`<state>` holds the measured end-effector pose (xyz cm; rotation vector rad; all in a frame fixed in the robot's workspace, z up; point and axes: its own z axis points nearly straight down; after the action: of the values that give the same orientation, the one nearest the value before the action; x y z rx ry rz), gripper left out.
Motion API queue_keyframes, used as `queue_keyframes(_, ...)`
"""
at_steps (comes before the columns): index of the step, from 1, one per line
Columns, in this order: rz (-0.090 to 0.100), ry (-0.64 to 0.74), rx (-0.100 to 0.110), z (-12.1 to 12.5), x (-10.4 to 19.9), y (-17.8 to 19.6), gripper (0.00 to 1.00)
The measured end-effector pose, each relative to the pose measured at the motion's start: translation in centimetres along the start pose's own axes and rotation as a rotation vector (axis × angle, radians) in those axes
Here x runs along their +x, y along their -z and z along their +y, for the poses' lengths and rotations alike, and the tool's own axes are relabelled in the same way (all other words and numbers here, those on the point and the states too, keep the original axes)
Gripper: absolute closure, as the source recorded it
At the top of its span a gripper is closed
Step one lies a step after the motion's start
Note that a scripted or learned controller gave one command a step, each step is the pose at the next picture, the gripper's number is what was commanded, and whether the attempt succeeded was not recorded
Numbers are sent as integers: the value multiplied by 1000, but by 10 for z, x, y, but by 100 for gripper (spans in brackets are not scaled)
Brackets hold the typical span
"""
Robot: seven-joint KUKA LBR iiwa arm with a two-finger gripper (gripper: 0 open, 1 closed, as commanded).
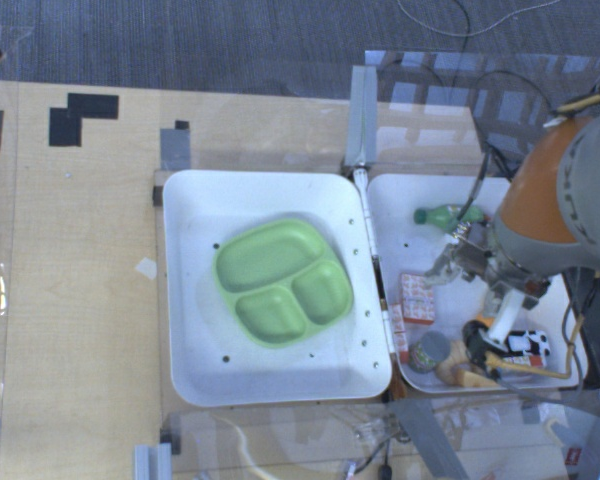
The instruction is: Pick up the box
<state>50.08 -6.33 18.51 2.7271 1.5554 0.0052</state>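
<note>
We find the box (417,299) lying flat in the right bin (390,203), close to that bin's left wall, a small carton with a red-and-white printed face turned up. We judge it light and stiff, thin card that will dent under a hard squeeze, its printed skin likely a little slick. Its two long edges look like the best place to take it, fingers coming straight down on either side; the edge nearest the wall leaves little room, so a grip across the short way may suit better. A grey disc (432,349) sits just below it, with a heap of mixed items (500,353) further right and a green bottle (442,215) well above. The gripper (462,260) hangs near the box's upper right, apart from it, and we cannot tell how it is set. In the left bin (180,268) rests a green tray (283,281).
</note>
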Motion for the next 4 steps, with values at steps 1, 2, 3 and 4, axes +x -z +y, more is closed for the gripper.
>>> queue_keyframes(1,0,10,2,0,-25,-72,0)
queue_keyframes(2,7,-21,-13,63,12,-92,0)
queue_keyframes(3,6,-36,-13,84,27,-92,0)
queue_keyframes(4,15,-383,-12,80,28,-91,0)
